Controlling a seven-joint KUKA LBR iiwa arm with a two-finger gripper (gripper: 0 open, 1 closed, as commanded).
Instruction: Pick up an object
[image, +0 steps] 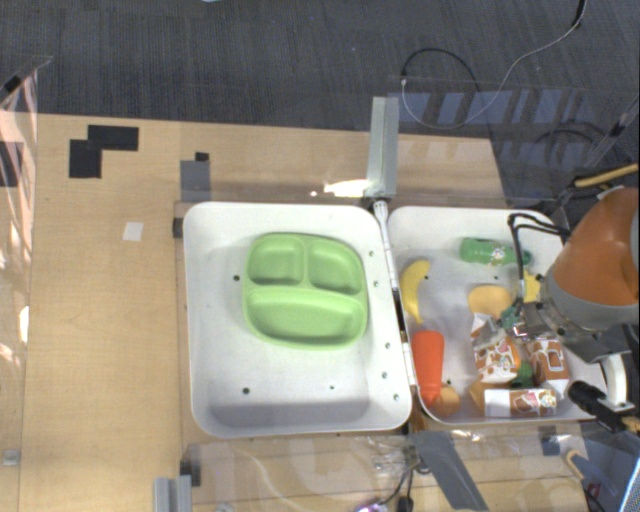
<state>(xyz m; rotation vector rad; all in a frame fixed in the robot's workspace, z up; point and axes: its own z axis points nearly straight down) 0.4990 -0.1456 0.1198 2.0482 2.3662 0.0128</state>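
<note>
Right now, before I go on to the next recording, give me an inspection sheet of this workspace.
Surface: wooden bench bearing a left bin and a right bin, side by side.
Job's things: in the right bin, a banana, a carrot, a green bottle, a yellow lemon-like fruit and small printed cartons.
Clutter: a green divided plate lies in the left bin.
Grippers: the gripper is low over the cartons in the right bin; its grasp cannot be told.
Cables: black and white cables on the floor behind the bench.
Surroundings: dark carpet; black tape marks on the bench.
</note>
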